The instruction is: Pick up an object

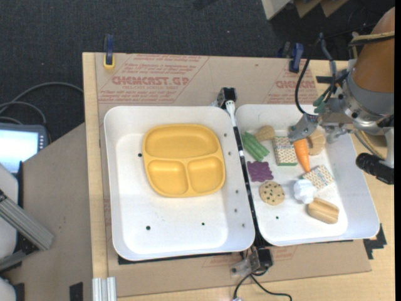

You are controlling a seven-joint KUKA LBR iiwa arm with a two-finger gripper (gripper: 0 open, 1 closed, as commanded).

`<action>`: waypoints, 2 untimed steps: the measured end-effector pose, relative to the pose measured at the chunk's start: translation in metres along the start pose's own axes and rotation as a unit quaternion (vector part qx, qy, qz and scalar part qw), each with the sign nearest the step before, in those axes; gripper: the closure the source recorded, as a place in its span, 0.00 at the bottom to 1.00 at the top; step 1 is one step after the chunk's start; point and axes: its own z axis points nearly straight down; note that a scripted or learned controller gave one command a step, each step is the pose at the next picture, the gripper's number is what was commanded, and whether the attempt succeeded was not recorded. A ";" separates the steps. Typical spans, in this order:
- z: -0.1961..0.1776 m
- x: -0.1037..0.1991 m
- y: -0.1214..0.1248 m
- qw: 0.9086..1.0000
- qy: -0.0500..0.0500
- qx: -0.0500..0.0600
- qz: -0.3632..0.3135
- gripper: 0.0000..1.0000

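The right bin [357, 227] holds several toy foods. An orange carrot [302, 156] lies near the middle, its thick end just under my gripper [305, 130]. The gripper hangs low over the bin's back part, beside a checkered cracker [285, 151] and a tan piece [316, 142]. A green bean pod [255, 145], a purple piece [259, 170] and a chocolate-chip cookie [272, 193] lie toward the bin's left. A white lump [304, 190], a second checkered cracker [320, 177] and a tan bread loaf [322, 211] sit toward the front. Nothing visibly sits in the gripper.
The left bin [125, 224] carries a yellow divided plate [183, 158]. A small tan round piece [265, 133] rests at the back of the right bin. The arm's orange band [376, 58] and cables [304, 83] stand over the bin's back right corner.
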 end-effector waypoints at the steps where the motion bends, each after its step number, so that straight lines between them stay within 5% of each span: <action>1: 0.152 -0.069 -0.006 1.000 0.000 0.006 0.003 0.00; 2: 0.165 -0.041 0.085 1.000 -0.001 0.002 -0.004 0.00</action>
